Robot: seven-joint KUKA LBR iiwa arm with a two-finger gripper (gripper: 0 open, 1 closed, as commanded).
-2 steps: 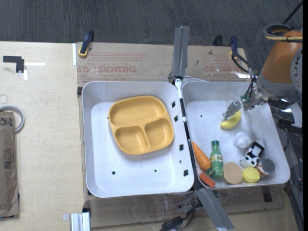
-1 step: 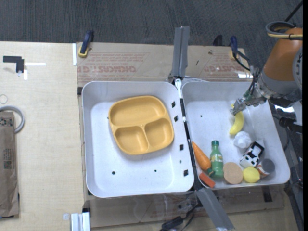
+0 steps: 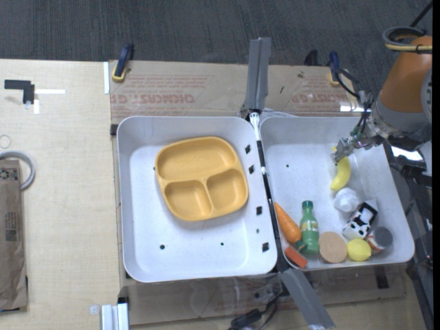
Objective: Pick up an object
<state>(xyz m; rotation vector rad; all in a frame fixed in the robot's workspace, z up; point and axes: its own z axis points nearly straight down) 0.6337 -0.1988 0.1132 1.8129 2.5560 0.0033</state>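
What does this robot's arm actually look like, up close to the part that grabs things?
The arm comes in as a bulky rounded body, orange over a grey lower section, with a pale ring on top. Thin dark cables loop beside it. It narrows to a small metallic end effector of silvery, greenish parts.

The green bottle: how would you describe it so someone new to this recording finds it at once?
Look in the right bin, along its near edge where the small items cluster. The green bottle stands there between an orange carrot and a tan disc. It alone is green, with a label.
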